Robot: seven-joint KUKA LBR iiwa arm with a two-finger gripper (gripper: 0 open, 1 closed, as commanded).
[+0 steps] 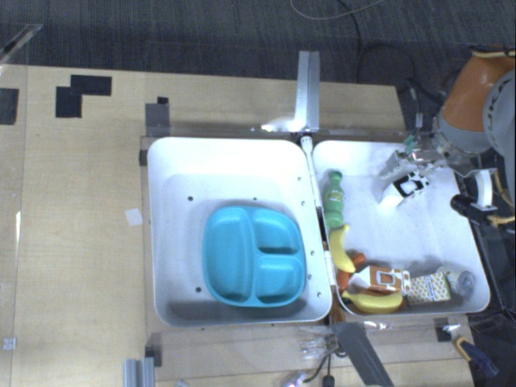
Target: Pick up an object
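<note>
Two bins sit on the desk. The right bin holds the objects; the left bin holds a blue tray. My gripper hangs over the upper part of the right bin, and I cannot tell how the jaws stand. Step in hand, as I judge it: approach, nothing gripped. The nearest target is the green bottle at the bin's left wall, long axis running up and down the frame, cap end uncertain. Next move: travel left, descend, and straddle its width.
</note>
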